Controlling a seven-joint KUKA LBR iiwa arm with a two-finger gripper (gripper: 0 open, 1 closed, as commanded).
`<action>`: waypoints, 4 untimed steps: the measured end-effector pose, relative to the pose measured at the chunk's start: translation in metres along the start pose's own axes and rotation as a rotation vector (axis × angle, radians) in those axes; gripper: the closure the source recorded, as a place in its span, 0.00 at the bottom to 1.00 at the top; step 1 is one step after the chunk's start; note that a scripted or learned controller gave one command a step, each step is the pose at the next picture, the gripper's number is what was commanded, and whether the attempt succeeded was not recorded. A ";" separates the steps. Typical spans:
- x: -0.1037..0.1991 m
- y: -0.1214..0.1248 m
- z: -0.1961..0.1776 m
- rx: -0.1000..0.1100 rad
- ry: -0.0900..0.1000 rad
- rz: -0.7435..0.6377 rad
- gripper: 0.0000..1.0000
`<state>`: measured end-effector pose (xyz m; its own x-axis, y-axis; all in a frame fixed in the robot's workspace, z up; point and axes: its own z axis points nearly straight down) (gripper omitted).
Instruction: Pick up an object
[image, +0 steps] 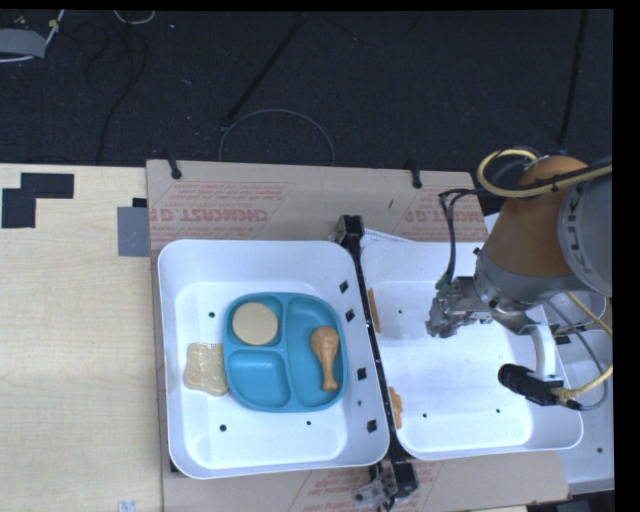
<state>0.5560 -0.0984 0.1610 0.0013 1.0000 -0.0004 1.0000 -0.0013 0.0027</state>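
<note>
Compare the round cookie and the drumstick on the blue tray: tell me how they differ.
The round cookie is a flat pale disc; the drumstick is long, darker tan, with a thick top end narrowing downward. The round cookie fills the blue tray's upper left compartment; the drumstick lies lengthwise in the right compartment. Both are toy-like foods on the tray in the left bin, far from the gripper, which is above the right bin.

Blue tray (262, 385). Tan disc (254, 323), brown drumstick (326, 355), pale beige slice (205, 368). Bins (190, 290) white. Cardboard (290, 205) w/ red print. Arm (535, 235) orange band, grey body. Bench (70, 350) light wood.
</note>
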 end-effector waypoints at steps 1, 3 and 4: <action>-0.001 0.005 -0.063 -0.001 0.000 -0.002 1.00; 0.057 -0.012 -0.121 0.007 0.002 -0.004 1.00; 0.106 -0.021 -0.101 0.009 0.002 -0.005 1.00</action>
<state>0.5351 0.0072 0.2615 -0.0040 1.0000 0.0018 1.0000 0.0040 -0.0060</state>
